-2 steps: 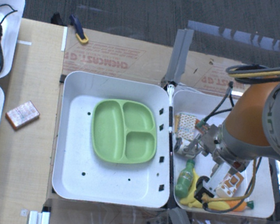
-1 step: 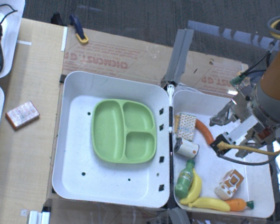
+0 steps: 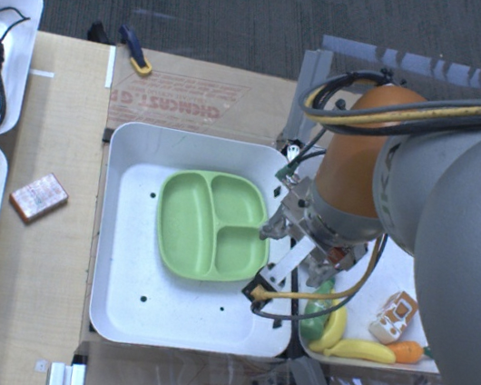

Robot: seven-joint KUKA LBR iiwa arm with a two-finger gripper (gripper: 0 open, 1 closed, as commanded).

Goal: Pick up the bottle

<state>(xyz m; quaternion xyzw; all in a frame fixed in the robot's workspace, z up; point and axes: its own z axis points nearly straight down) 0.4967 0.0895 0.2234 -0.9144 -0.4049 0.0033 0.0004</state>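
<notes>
The grey arm with its orange band reaches in from the right and hangs over the wall between the two bins. My gripper (image 3: 314,261) points down just under the wrist, at the left edge of the right bin. Directly below it a green rounded thing (image 3: 318,318), probably the bottle, lies in the right bin. The arm and its cable hide most of it. I cannot see anything between the gripper's tips.
A green divided plate (image 3: 213,225) lies in the left bin (image 3: 121,240). Beside the green thing in the right bin are a banana (image 3: 358,349), a carrot (image 3: 409,352) and a white and orange box (image 3: 393,316). A small block (image 3: 38,197) sits on the bench at left.
</notes>
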